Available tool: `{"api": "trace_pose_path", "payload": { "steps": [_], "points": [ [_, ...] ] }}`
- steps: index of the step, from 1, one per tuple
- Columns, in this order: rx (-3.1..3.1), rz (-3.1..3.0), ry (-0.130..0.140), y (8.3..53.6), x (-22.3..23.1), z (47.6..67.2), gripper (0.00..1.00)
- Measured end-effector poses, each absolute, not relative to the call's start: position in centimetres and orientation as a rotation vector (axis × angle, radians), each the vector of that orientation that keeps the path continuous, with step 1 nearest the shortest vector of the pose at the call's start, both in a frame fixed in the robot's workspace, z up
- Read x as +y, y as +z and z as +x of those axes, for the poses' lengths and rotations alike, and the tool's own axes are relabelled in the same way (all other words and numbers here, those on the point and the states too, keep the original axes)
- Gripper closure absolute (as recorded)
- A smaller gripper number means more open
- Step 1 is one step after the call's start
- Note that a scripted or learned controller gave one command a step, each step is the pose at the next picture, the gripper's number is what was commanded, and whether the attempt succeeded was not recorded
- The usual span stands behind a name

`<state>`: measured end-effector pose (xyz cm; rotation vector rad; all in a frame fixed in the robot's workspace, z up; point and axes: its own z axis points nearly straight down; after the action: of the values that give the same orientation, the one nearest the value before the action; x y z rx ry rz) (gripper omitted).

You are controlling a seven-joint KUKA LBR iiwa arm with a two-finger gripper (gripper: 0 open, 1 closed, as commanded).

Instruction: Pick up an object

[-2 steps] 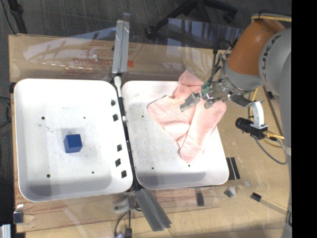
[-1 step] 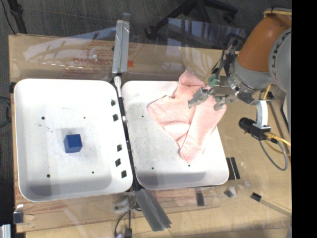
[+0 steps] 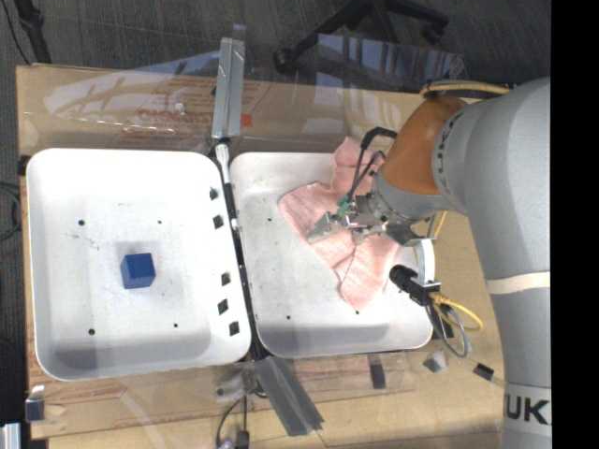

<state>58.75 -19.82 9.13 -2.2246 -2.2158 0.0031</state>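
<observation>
Along the near edge the brown tabletop (image 3: 122, 405) carries two shallow white plastic bins side by side. In the left bin (image 3: 103, 195) a small blue cube (image 3: 138, 269) sits alone in the nearer half, well apart from the arm and across the divider from it. The right bin (image 3: 281, 293) holds a crumpled pale pink cloth (image 3: 370, 267), and this looks the likelier target. Its long axis runs near to far up the right half of the bin, from a tail close to the near right corner to a bunched end by the far wall, with a flatter lobe spreading left at mid-depth. The grey arm's two-finger gripper (image 3: 326, 229) hangs over that left lobe, so the cloth lies directly beneath and to its right. Whether the gripper is parted or closed cannot be told from this slant, nor whether it touches the fabric. The bin floor left of the cloth is bare, giving room, though soft folds may slip.
</observation>
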Motion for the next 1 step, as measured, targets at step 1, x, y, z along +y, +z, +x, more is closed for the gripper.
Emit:
{"api": "trace_pose_path", "payload": {
  "steps": [1],
  "points": [
    [-2.515,-1.876,0.002,9.05,-17.75,54.91,0.00]
  ]
}}
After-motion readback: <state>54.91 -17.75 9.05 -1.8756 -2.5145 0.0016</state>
